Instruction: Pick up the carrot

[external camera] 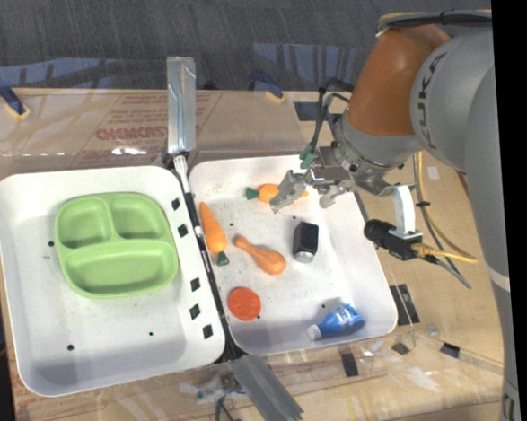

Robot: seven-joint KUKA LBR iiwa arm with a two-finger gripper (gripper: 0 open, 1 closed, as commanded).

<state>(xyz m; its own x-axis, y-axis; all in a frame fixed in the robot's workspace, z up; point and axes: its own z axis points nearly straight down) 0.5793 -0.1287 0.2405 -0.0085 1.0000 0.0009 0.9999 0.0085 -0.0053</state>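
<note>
The carrot (213, 229) is long and orange with a small green top. It lies in the right bin (367, 270) along its left wall, next to the divider. My gripper (306, 192) hovers over the back of the same bin, to the right of the carrot and well apart from it. Its fingers (286, 193) are spread open and hold nothing. A small orange piece with a green tip (264, 193) lies just left of the fingers.
The right bin also holds an orange drumstick-shaped toy (262, 255), a black block (305, 239), a red disc (244, 304) and a blue bottle (336, 321). A green divided plate (117, 242) sits in the left bin (38, 338).
</note>
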